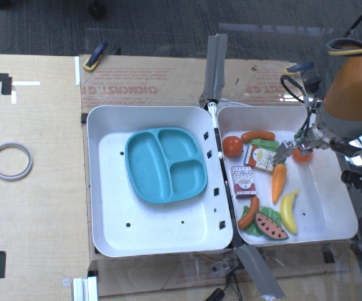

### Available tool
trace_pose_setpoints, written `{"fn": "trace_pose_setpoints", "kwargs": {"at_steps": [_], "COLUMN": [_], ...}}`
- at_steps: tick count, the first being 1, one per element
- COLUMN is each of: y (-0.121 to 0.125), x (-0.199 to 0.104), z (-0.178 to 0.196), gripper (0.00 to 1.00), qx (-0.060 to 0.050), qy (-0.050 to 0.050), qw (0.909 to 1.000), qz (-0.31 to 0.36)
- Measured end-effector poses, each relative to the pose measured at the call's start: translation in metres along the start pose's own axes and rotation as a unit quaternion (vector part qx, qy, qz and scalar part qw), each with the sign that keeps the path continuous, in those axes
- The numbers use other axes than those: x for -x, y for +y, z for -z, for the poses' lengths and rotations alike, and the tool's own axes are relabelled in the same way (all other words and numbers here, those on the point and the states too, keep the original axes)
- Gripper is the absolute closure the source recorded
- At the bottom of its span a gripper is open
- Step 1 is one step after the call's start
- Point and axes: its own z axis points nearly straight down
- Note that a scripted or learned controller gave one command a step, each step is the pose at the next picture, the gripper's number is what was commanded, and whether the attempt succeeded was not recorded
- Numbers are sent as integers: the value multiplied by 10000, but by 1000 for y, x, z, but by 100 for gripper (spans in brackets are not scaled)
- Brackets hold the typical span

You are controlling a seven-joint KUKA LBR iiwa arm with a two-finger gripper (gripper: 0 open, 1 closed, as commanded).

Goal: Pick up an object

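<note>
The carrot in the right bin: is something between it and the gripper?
Nothing visible does. The gripper hangs right above the top end of the carrot. A small carton lies close on the view's left, a yellow banana below.

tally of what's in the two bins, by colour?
Teal: 1, plate
Red: 3, tomato, box, round piece by the gripper
Orange: 3, carrot, two sausages
Yellow: 1, banana
Red and green: 2, watermelon slice, carton
Total: 10
</note>
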Motion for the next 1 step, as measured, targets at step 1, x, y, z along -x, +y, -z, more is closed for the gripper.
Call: {"fn": "trace_pose_setpoints", "kwargs": {"at_steps": [1], "y": [-53], "x": [-42], "z": [-40], "gripper": [0], "qx": [-16], "qy": [12], "qw": [10000], "qz": [-61]}}
